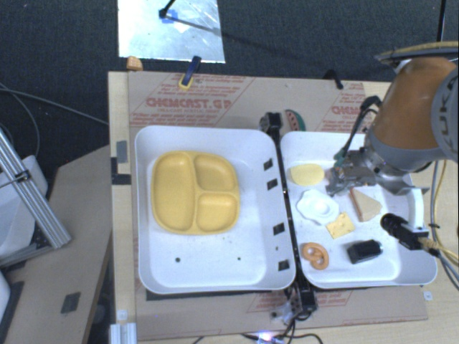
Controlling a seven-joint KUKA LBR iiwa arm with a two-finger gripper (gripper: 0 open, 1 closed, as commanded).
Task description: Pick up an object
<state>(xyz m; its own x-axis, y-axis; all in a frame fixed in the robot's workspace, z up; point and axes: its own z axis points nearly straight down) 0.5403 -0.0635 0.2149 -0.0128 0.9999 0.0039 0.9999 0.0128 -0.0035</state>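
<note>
My gripper (343, 181) hangs low over the back middle of the right bin (412, 269), with the grey and orange arm reaching in from the right. A pale yellow round piece (307, 174) lies just left of it. A beige wedge (367, 206) sits just in front of it. A white fried egg (317, 208) lies front left of the gripper. Further forward are a small yellow cheese piece (341, 226), a brown pretzel (314, 255) and a black block (363, 251). I see nothing between the gripper's tips.
The left bin (158, 264) holds a yellow divided plate (195, 192). A black divider with clips (281, 192) runs between the bins. Cardboard (215, 102) lies under both bins, and a metal frame (29, 199) stands at the far left.
</note>
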